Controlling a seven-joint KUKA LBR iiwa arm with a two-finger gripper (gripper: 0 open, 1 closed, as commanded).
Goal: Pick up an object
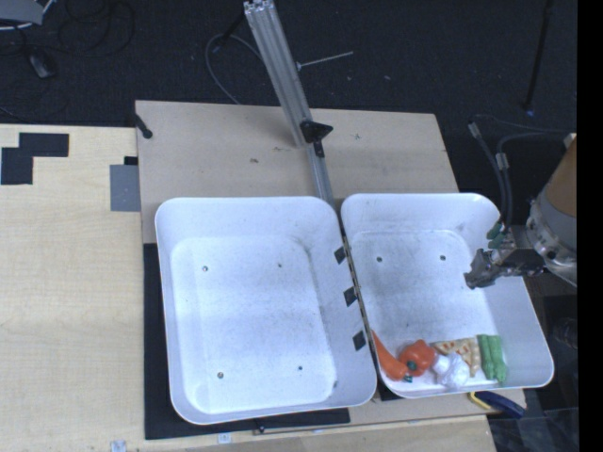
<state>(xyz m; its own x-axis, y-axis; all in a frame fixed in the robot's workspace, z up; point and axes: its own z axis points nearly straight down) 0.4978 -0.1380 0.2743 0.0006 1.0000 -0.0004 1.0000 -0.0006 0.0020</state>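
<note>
Along the front edge of the right bin [415, 217] lie several small objects: an orange-red piece [400, 358], a tan waffle-like piece [459, 349], a white crumpled item [451, 373] and a green piece [492, 357]. My gripper [480, 272] hangs at the right bin's right side, above and behind these objects and apart from them. Its dark fingers point left into the bin, and nothing shows between them. Whether they stand open or shut is too small to tell.
The left bin [188, 224] sits beside the right one, with black clips [350, 295] along the shared wall. A slanted aluminium bar [287, 83] rises behind the bins. Cables lie at the right near the arm [556, 219].
</note>
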